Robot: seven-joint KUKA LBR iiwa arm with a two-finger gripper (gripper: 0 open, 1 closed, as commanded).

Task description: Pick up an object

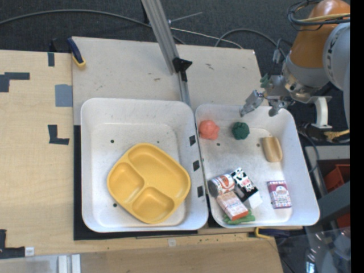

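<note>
My gripper [261, 106] hangs over the far edge of the right bin [301, 152], its two fingers spread apart with nothing between them. Just below it in the bin lie a dark green broccoli-like piece [240, 131] and an orange-red ball [209, 129]. A tan bread roll [272, 149] lies to the right of the green piece. Toward the bin's near side sit a small can [221, 185], a black-and-white cow-patterned carton [244, 182], an orange box [233, 206] and a small red-brown packet [278, 194].
The left bin [91, 152] holds a yellow divided plate [148, 182]. A metal pole [162, 30] slants across the bench's far side down to the gap between the bins. Cables trail over the dark floor beyond the bench.
</note>
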